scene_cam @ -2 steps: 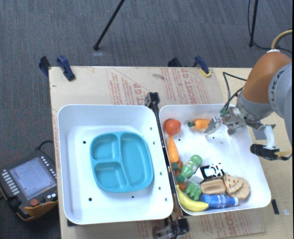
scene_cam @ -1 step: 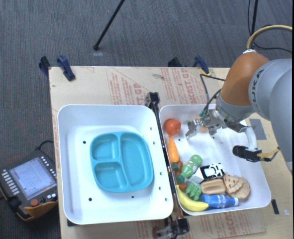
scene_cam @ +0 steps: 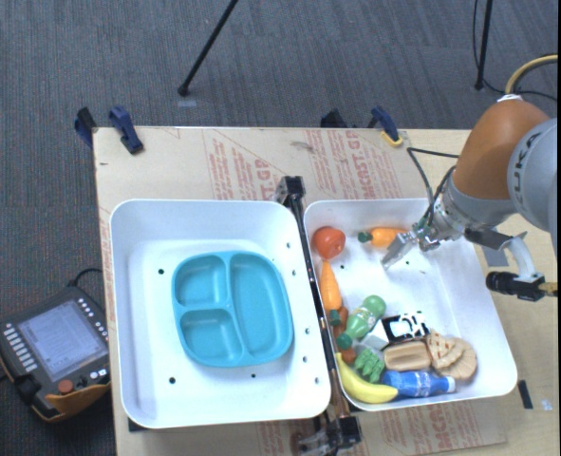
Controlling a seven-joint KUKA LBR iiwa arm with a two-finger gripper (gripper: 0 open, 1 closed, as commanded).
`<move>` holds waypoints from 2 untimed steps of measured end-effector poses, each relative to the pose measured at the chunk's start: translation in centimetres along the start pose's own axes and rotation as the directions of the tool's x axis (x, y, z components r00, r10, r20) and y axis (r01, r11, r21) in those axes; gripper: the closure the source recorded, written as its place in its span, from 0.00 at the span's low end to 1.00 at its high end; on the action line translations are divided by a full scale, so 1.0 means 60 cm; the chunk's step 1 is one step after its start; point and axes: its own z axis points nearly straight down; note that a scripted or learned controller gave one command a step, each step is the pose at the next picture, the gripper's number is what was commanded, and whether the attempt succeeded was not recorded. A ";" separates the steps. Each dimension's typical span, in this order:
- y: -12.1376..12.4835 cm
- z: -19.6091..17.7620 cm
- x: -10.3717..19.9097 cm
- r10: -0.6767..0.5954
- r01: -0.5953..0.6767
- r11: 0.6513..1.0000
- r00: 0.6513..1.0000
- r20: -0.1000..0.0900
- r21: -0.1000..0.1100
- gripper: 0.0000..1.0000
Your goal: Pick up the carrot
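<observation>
A small orange carrot (scene_cam: 386,237) with a green top lies near the far wall of the right bin (scene_cam: 479,283). A second, longer orange carrot-like piece (scene_cam: 329,286) lies along that bin's left wall, just below a red tomato (scene_cam: 327,242). My gripper (scene_cam: 405,249) hangs over the bin just right of the small carrot, close to its orange end. Its fingers stand open and nothing is between them.
The near end of the right bin holds a green bottle (scene_cam: 364,317), a banana (scene_cam: 367,387), bread pieces (scene_cam: 430,354), a blue item (scene_cam: 415,383) and a black-and-white card (scene_cam: 405,327). The left bin (scene_cam: 142,255) holds a blue divided plate (scene_cam: 233,308).
</observation>
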 end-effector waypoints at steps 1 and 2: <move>0.051 0.002 0.142 -0.064 0.064 0.998 0.998 -0.004 0.004 0.00; 0.094 -0.168 0.258 -0.199 0.199 0.980 0.980 0.000 -0.002 0.00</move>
